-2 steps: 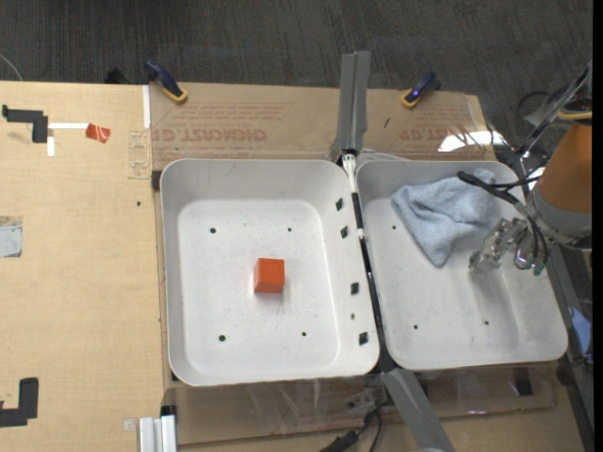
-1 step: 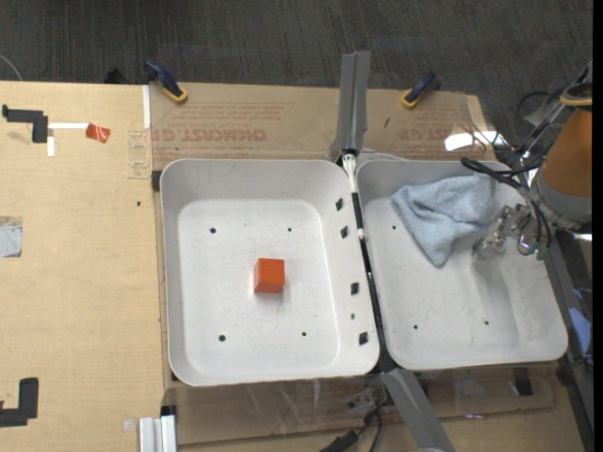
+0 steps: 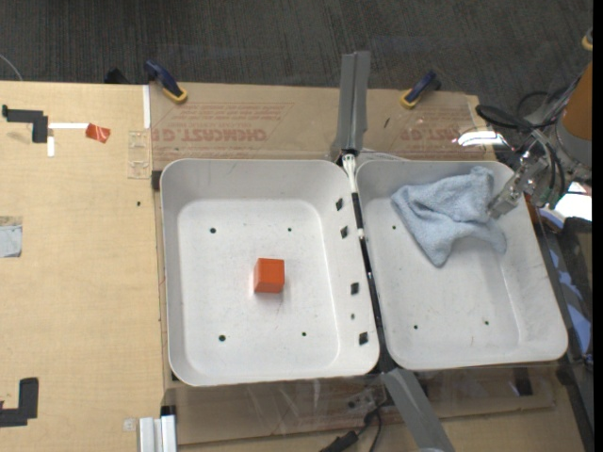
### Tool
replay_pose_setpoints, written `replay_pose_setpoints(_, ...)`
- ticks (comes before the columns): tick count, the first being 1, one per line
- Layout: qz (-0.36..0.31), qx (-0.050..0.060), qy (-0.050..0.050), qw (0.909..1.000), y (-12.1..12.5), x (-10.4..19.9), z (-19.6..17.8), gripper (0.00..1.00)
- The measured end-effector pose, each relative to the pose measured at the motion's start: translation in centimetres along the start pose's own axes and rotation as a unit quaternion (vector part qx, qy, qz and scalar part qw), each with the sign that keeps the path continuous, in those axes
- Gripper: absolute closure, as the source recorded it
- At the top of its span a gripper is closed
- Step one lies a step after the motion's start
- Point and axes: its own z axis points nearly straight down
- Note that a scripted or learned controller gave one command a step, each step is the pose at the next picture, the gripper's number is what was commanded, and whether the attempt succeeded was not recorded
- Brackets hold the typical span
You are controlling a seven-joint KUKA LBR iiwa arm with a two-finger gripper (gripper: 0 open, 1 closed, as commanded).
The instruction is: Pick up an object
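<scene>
In the right bin [image 3: 528, 332], hand [image 3: 506, 201] pinching grey cloth [image 3: 443, 217] at its right edge

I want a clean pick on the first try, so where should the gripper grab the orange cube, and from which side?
Take the cube by two opposite upright faces, coming straight down from above. It sits alone near the middle of the left bin, away from the walls, so the fingers should have room on every side. Its flat, parallel faces suit a two-finger pinch; squaring the fingers to its edges would likely help.
</scene>
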Motion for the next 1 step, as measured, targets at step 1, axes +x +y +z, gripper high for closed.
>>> replay_pose_setpoints(1, 0.127, 0.001, 0.0, 0.992, 0.57, -0.8, -0.14, 1.0)
